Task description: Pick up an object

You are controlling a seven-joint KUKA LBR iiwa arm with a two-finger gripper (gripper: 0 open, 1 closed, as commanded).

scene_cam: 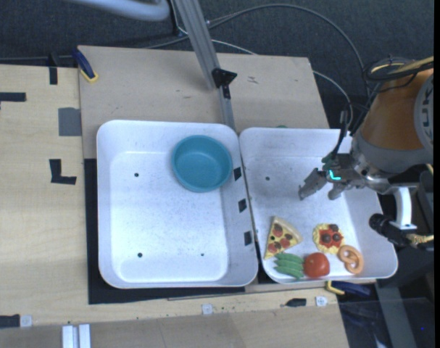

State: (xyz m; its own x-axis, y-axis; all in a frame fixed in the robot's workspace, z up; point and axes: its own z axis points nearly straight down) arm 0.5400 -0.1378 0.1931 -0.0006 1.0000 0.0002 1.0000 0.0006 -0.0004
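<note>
My gripper (322,188) hovers over the middle of the right bin (277,151), its two fingers spread open with nothing between them. Below it, near the bin's front, lie a pizza slice (281,236), a small round pastry with red dots (328,236), a pretzel (351,258), a red tomato (317,264) and a green bean pod (289,266). A blue bowl (201,163) stands in the left bin (125,216) at its back right corner.
The grey arm with its orange band (397,118) reaches in from the right over the bin's right rim. A slanted metal pole (205,46) stands behind the bins. Cables run along the back.
</note>
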